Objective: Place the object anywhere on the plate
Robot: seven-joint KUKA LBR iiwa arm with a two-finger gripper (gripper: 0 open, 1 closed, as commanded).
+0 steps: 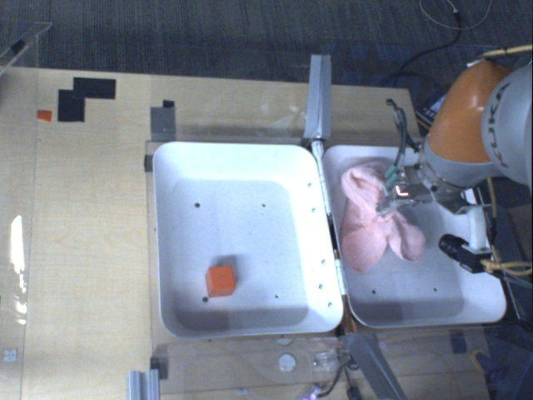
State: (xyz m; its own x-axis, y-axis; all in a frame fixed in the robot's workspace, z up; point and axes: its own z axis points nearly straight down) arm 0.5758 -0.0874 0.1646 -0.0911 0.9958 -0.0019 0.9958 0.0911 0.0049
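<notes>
Now: pink cloth [368, 219] long axis near-far, right bin [433, 302] | tool [395, 192] touching it, maybe; grip unclear

Gripper [391, 197] at pink cloth [366, 223]; orange block [221, 281] apart

Counts on the bench

Two shallow white plastic bins [175, 223] [433, 302], one small orange cube [221, 281], one crumpled pink cloth [366, 223], one two-finger gripper [393, 197].

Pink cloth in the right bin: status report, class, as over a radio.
Pincer low over pink cloth, right bin. Cloth crumpled, lying on bin floor. Orange block alone in left bin. Nothing in the way.
</notes>
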